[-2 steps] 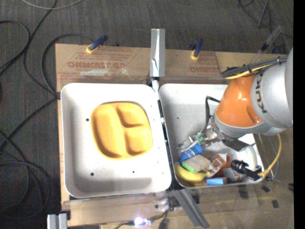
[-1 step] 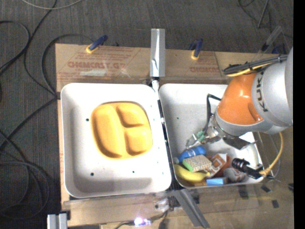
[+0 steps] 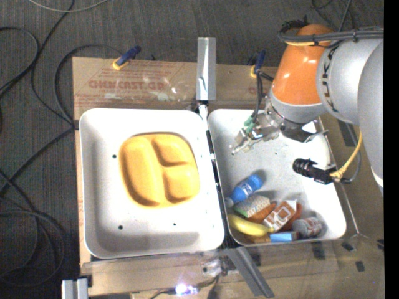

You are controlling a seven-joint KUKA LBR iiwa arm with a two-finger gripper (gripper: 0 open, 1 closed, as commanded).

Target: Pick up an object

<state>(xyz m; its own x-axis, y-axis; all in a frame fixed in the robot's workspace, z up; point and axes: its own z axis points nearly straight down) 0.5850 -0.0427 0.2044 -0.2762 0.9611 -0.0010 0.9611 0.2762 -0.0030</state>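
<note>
Several small things are lying in the lower part of the right bin (image 3: 336, 198): a blue bottle (image 3: 247, 187), a banana (image 3: 247, 227), a snack packet (image 3: 280, 215). The fingers (image 3: 242, 143) are hanging above, empty and slightly spread. The bottle seems light, stiff, slippery; gripping its middle looks best.

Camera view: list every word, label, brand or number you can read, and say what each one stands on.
Red print on the cardboard sheet behind the bins: a line of capital letters, too blurred to read for sure.
Orange and white packet in the right bin: markings too small to read.
Blue bottle: label unreadable.
Nothing else legible.
</note>
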